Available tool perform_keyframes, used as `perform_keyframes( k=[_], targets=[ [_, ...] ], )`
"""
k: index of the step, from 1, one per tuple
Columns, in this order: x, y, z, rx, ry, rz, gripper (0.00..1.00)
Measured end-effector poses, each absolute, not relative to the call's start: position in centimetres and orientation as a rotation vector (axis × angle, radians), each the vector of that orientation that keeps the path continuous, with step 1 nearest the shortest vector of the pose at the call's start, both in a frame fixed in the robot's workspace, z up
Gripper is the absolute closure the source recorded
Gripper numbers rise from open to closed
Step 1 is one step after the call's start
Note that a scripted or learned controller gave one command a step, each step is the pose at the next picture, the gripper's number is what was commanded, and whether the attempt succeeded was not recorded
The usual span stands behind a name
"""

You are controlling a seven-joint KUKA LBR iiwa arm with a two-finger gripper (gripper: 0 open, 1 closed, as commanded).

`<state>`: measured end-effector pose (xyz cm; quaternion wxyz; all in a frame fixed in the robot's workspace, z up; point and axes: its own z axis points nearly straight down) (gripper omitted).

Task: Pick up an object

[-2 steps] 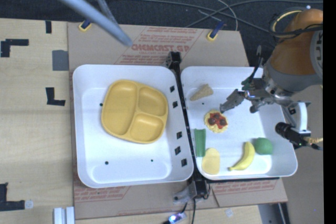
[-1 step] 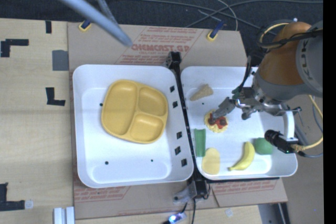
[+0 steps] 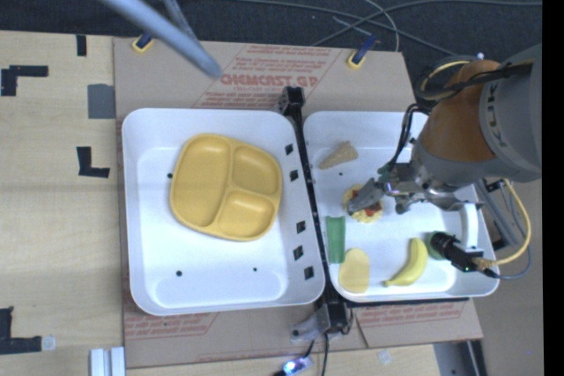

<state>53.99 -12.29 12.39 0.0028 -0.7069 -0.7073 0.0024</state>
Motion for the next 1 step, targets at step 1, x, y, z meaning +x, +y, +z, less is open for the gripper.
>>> perform_keyframes(
  k=[1],
  targets=[
    [54.06, -12.29, 8.5, -2.222, -2.222, 0.0, 0.0]
  ],
)
